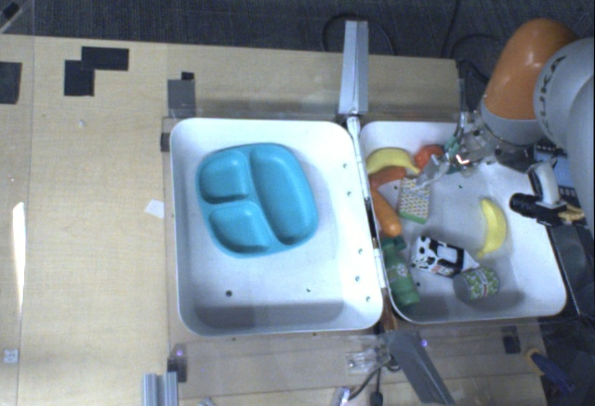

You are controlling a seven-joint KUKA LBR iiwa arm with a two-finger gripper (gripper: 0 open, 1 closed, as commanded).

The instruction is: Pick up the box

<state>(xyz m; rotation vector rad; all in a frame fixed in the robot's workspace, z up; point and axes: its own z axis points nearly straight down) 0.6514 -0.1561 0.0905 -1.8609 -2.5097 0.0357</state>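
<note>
The arm [558,88] is cut off by the right edge.

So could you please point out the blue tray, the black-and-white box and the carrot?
blue tray [257,199], camera view, centre divider.
black-and-white box [437,256], camera view, top face.
carrot [387,212], camera view, mid-body.

My end effector [444,160] hangs low over the right bin [535,302], just above the patterned box [415,201]. Beside it lie two bananas [493,226], a carrot [386,212]; a blue tray [257,198] fills the left bin [270,311].
</note>
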